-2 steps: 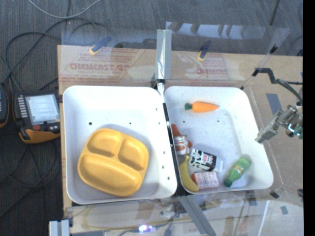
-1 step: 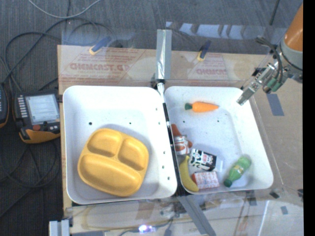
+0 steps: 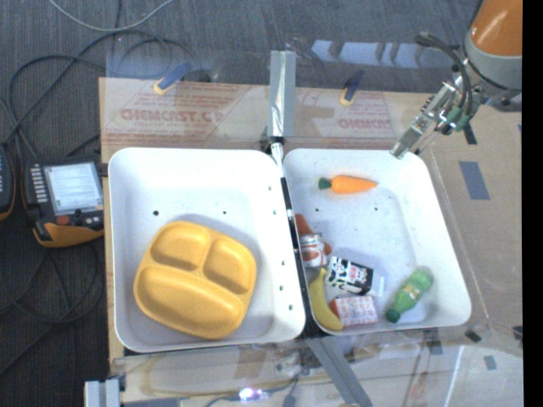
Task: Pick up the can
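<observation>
- Closest to me are the two white bins. The left bin [image 3: 119, 227] and the right bin [image 3: 441, 219] sit side by side.
- Next biggest is the arm [image 3: 501, 15]. It comes in from the far right corner, up above the right bin.
- A yellow plate with three sections [image 3: 195, 278] lies in the left bin.
- The gripper [image 3: 399, 151] hangs over the far right corner of the right bin. I cannot tell if it is open or closed. It holds nothing that I can see.
- A green bottle [image 3: 410, 293], a banana [image 3: 322, 303] and a toy carrot [image 3: 348, 185] lie in the right bin.
- A black and white carton [image 3: 349, 274] and a red and white packet [image 3: 356, 310] lie near the banana.
- The can [image 3: 311, 248] is small. It lies against the left wall of the right bin, just beside the carton and above the banana.
- I think the job has only begun: the gripper is well apart from the can. Next I would move it across the bin, over the can, then go down with care, as the wall and carton crowd it.
</observation>
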Tool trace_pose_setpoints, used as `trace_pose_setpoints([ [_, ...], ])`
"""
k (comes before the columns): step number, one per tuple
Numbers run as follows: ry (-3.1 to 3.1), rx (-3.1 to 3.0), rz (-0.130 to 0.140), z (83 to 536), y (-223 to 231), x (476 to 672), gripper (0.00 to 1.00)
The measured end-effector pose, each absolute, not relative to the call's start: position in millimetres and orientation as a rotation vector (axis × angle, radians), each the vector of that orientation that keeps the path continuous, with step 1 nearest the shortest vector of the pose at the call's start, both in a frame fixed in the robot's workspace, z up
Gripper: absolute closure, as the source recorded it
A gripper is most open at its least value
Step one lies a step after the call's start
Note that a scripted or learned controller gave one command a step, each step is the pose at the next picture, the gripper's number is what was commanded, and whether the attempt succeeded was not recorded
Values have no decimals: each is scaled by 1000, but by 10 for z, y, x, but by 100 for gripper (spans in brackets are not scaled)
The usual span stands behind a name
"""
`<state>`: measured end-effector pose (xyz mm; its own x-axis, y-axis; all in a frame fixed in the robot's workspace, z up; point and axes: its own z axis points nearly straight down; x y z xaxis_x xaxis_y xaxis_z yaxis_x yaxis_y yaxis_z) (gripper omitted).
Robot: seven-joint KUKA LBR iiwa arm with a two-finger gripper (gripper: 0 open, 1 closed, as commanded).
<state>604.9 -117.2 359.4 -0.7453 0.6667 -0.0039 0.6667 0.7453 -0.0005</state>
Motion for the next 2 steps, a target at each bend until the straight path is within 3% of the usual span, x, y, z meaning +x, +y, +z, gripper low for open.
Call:
trace_pose_setpoints([
  [1,3062,685,-1,3938,-890,5786,100],
  [2,3123,292,-2,3952,-1084,6005,100],
])
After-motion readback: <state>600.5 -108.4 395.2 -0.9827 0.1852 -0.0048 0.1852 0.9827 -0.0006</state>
